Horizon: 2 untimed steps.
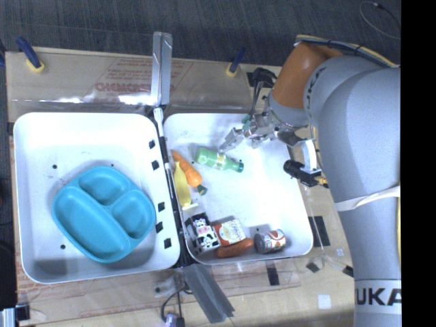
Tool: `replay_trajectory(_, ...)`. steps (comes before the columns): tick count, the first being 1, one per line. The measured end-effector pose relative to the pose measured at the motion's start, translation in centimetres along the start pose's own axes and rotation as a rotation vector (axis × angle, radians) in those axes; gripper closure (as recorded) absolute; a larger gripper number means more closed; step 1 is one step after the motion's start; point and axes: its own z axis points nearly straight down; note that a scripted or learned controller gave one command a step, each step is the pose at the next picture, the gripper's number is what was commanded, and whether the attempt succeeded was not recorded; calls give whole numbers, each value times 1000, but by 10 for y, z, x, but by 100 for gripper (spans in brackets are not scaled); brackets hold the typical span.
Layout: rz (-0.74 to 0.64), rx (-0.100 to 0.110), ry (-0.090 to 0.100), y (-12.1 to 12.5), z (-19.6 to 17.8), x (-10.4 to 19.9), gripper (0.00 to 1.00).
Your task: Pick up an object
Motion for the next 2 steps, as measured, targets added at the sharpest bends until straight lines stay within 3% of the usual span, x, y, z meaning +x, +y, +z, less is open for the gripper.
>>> replay_trajectory(1, -9, -1, -1, 2, -11, 2, 100)
replay_trajectory(2, -9, 0, -1, 2, -11, 2, 0)
